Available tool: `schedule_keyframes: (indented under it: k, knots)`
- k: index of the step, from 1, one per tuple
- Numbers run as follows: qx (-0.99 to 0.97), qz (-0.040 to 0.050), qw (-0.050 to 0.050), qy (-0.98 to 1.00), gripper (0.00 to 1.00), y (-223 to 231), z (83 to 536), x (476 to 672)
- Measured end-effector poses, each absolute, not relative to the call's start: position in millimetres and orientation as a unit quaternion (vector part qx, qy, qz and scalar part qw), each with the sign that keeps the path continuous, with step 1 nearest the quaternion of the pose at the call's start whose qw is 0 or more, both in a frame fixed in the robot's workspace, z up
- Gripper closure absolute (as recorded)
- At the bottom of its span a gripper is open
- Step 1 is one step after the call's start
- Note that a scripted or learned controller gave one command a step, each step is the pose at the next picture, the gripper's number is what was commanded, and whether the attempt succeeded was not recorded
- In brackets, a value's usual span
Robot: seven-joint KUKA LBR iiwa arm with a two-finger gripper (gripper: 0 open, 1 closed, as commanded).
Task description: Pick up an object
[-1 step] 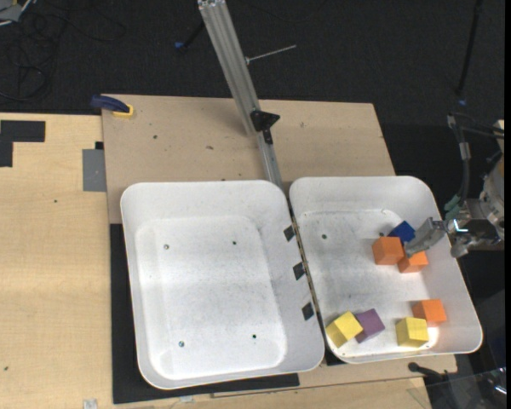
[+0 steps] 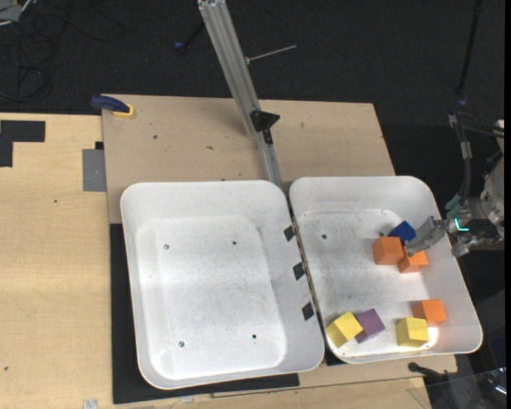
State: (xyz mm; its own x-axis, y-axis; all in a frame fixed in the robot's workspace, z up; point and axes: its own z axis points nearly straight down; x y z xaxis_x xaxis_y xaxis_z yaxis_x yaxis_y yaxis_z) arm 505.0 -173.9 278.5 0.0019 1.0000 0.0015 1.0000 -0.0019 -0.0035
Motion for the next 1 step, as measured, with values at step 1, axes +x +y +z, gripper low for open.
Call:
schedule_keyframes:
  k: [1]
  knots:
    - [-0.707, 0.0023, 0.004, -0.707, 0.0, -175.0, 214.2, 506.2]
